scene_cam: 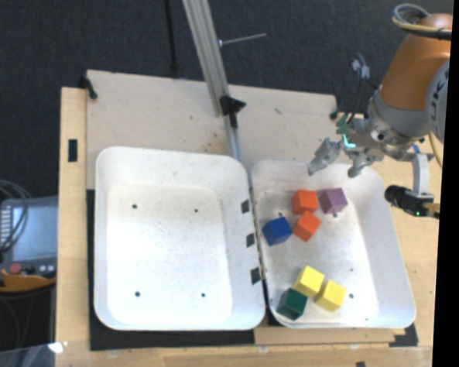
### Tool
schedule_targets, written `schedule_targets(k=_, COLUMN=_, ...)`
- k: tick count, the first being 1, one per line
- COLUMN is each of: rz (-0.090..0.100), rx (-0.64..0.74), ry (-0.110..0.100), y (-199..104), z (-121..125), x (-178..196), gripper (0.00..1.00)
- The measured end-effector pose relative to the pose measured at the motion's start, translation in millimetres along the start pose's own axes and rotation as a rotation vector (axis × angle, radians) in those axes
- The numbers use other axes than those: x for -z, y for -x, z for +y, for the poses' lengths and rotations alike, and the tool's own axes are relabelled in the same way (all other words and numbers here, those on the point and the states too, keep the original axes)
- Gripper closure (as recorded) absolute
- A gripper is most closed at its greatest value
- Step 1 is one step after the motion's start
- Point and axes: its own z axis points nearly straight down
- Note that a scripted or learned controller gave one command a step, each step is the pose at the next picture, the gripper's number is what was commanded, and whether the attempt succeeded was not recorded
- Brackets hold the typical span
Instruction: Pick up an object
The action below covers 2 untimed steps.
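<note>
Above the right bin's point(392, 251) far edge, claw point(341, 162) hangs with fingers spread wide, gripping nothing, clear of purple block point(334, 199) and orange blocks point(306, 201).

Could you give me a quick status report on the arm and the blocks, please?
Gripper open, nothing between fingers, above right bin's far edge. Purple block nearest, touching an orange block. Six more blocks loose in that bin; none picked yet.

1 fixed camera above bench point(65, 207), angled down on 2 bins point(172, 237).
</note>
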Motion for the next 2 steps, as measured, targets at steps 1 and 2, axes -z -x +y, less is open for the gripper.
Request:
schedule_targets(k=1, rz=-0.002, rx=0.002, ry=0.004, y=0, z=1, x=3, gripper=0.0)
schedule_targets(k=2, rz=-0.003, rx=0.001, ry=0.0, y=-4, z=0, x=-59, gripper=0.0)
